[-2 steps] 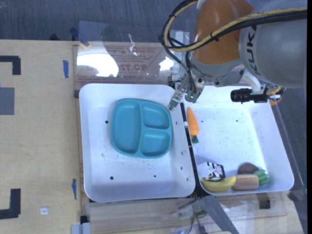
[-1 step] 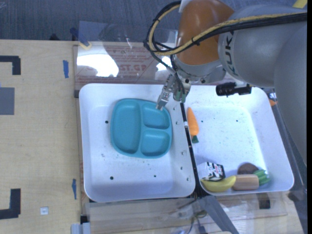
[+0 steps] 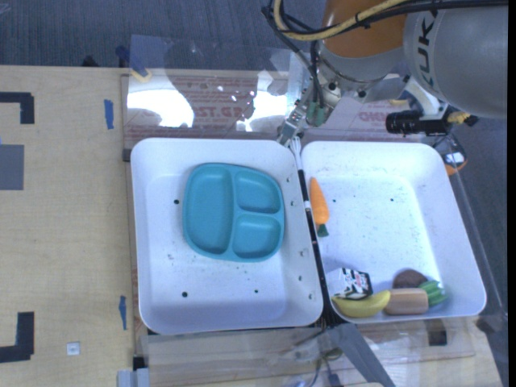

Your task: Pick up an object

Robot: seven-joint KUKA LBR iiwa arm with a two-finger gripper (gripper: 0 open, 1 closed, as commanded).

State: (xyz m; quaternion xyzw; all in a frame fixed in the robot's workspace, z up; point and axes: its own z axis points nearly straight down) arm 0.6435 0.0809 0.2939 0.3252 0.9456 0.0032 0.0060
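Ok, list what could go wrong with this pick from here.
1. The carrot lies tight against the right bin's left wall, so a finger may hit the rim rather than straddle it.
2. The banana, the tan block and the small printed item crowd the near corner; a grasp there may catch or nudge a neighbour.
3. The gripper is above the bins' far edge, so any pick needs a long approach.

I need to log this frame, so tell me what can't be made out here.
- Gripper: small and blurred against the shiny sheet; whether open or shut unclear.
- Brown item: partly behind the tan block; identity unclear.
- Black-and-white item: too small to identify.
- Arm: cut off by the top edge.
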